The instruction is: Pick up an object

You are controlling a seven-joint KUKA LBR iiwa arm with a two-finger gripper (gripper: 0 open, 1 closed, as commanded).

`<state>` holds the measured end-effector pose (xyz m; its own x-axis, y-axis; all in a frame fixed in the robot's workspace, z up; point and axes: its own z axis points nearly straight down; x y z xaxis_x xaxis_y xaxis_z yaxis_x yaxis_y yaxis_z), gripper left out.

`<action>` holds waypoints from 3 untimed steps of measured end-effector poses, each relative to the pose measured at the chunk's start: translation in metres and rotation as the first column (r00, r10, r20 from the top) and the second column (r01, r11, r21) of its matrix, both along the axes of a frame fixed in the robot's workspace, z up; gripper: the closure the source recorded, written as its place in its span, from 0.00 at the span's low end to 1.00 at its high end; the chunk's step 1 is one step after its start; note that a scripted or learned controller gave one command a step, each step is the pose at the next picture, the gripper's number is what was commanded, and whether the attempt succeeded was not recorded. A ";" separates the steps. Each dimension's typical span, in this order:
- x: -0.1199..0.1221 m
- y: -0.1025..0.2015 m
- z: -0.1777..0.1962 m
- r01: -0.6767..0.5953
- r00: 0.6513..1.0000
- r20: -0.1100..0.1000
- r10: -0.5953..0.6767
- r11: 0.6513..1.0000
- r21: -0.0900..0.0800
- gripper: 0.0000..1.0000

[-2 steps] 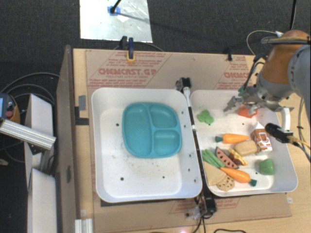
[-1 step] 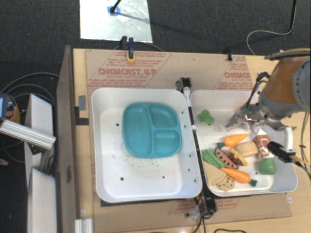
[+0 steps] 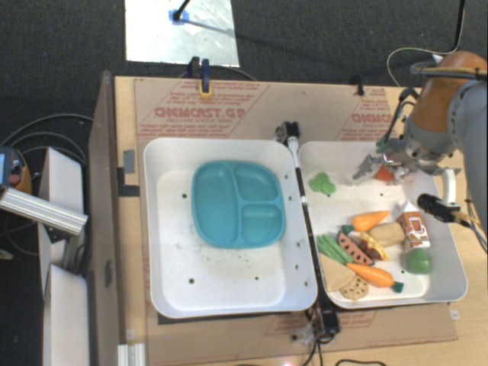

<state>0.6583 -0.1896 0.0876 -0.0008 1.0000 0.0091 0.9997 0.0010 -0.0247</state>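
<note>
The tool (image 3: 380, 168) hangs low over the right bin (image 3: 341, 157), at about 1 o'clock on its floor. A small red piece (image 3: 384, 174) sits right at its tip. The tool's own metal covers part of that piece, so I cannot tell whether the tool is open, closed, or gripping it.

The red piece looks like a toy food item, as do the others in this bin. I judge it light, stiff, smooth-skinned and somewhat slippery, and not fragile. It is small, so the hold should go squarely across its middle. A grip near one end could let it squirt out sideways.

Around it the floor is bare. A green piece (image 3: 322, 183) lies at 9 o'clock from it, well apart. A carrot (image 3: 370, 221) lies toward 6 o'clock, also apart. The crowded heap (image 3: 374, 254) of toys fills the bin's 5 to 6 o'clock part and is clear of this spot.

The bin's far wall at 12 o'clock and its side wall at 3 o'clock are both near the tool. Any sideways shift would be safer toward 9 o'clock. Straight up looks like the freest way out.

Across the shared rim, the left bin (image 3: 171, 204) holds a teal plate (image 3: 236, 204) with open floor all round it. Both bins rest on the worktop (image 3: 229, 105).
</note>
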 end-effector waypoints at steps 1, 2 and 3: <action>0.006 -0.010 0.006 0.001 1.000 -0.012 -0.001 1.000 0.016 0.00; 0.007 -0.015 0.018 -0.004 1.000 0.000 0.004 1.000 -0.001 1.00; 0.007 -0.014 0.018 -0.005 1.000 0.001 0.005 1.000 -0.002 0.00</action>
